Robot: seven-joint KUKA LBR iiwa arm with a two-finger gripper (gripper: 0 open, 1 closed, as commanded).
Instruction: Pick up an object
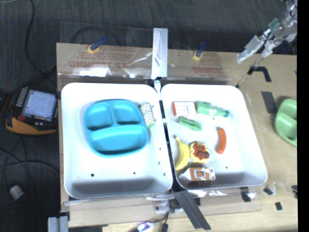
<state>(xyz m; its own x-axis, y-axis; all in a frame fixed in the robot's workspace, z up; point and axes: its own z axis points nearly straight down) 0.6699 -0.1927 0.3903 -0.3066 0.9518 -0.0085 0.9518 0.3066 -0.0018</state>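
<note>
1. Nearest my camera sits the small carton [201, 174] at the front of the right bin [251, 129], touching the banana [181, 154].
2. Everything pickable lies at about seven o'clock from my gripper [251, 45], which hangs well outside the bin's far right corner.
3. I'd judge the sausage [220, 140] the nearest clear target; its long axis runs roughly twelve to six.
4. Whether the gripper is spread or pressed together, I cannot tell.
</note>
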